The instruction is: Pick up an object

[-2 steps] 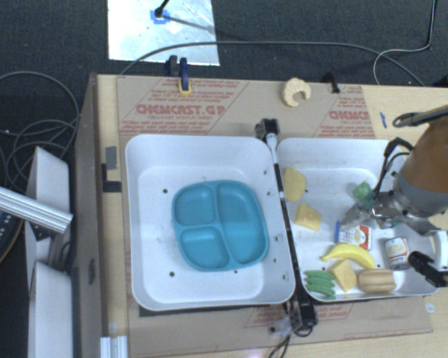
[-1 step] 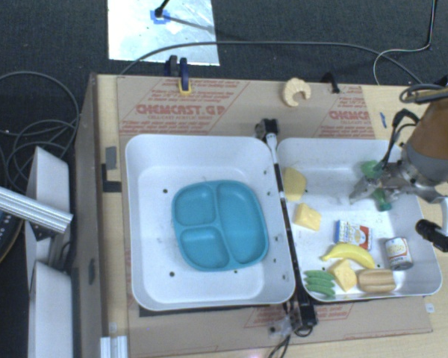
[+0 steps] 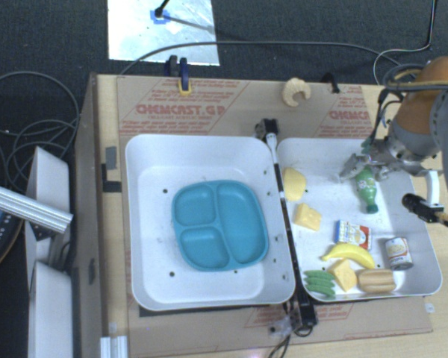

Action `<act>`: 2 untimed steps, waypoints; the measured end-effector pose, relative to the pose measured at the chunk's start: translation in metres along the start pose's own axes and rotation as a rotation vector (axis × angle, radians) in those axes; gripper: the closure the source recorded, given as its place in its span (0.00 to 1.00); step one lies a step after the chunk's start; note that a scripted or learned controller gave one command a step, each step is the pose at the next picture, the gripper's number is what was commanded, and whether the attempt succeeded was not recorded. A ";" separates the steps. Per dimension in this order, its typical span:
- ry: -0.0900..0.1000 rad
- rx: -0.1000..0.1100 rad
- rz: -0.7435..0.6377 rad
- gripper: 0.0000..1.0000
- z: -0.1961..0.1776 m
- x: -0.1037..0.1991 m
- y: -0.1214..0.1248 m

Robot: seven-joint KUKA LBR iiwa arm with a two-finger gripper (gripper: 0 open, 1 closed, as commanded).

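Reaching in from the right, my hand [image 3: 367, 164] sits low over the right bin [image 3: 425, 278], at its upper part. A green bottle [image 3: 367, 190] lies right under the fingertips, top end at the hand, body pointing down toward the bin's middle. Can't tell if the fingers are wide or closed on it; metal parts blur together w/ the bottle top, so no claim of a hold.

Rest of the right bin: yellow lemon-like piece [image 3: 294, 182] near the divider, cheese wedge [image 3: 308, 217] just below it. Lower down, a small box [image 3: 352, 233] w/ red and blue print, banana [image 3: 348, 253] just under it, can [image 3: 397, 252] to the right, well apart from the bottle. Along the bottom edge: green pea pods [image 3: 319, 281], a yellow-orange chunk [image 3: 346, 275] beside them, bread roll [image 3: 377, 280] touching that chunk.

Left bin [image 3: 153, 151] holds a blue tray [image 3: 219, 224] w/ three compartments, roughly centred.

On the surface [image 3: 231, 103] behind the bins, a small tan ring-ish object [image 3: 296, 91], apart from both bins
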State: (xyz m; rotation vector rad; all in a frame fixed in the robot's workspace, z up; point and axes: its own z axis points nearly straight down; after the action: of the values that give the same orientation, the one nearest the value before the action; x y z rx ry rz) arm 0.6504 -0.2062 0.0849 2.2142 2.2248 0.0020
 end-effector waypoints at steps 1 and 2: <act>-0.001 0.000 0.001 0.00 -0.030 0.000 -0.024; 0.001 0.002 0.001 0.00 0.000 0.015 -0.033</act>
State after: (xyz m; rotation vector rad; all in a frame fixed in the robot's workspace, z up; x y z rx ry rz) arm 0.6177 -0.1911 0.0844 2.2165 2.2248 0.0007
